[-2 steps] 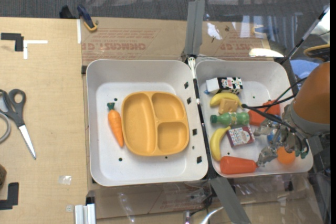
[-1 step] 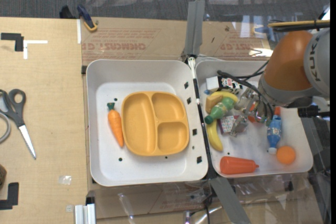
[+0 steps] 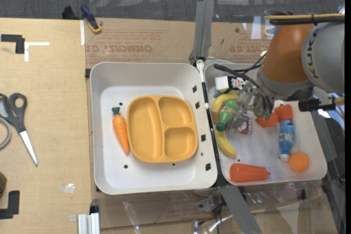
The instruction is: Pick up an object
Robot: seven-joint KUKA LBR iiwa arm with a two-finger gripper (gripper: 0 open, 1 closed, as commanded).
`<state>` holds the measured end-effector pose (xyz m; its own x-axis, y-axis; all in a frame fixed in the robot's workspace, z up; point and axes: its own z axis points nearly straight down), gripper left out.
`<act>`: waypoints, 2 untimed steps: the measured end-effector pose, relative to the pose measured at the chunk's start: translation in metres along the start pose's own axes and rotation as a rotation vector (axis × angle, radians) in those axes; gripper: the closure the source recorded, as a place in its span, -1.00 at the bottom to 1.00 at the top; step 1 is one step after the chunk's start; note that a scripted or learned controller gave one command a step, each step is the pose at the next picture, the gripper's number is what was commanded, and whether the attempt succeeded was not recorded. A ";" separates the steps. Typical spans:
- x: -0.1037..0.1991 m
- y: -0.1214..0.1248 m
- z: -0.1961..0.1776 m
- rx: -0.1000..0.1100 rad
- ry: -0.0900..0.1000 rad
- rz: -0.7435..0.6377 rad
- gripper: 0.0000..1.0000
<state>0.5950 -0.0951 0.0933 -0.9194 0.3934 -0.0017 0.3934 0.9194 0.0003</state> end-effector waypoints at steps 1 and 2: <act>0.034 -0.014 0.001 0.001 0.000 -0.015 -1.00; 0.064 -0.051 0.002 0.001 0.003 0.143 -1.00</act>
<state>0.5164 -0.1167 0.0914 -0.8540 0.5203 0.0008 0.5203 0.8540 -0.0005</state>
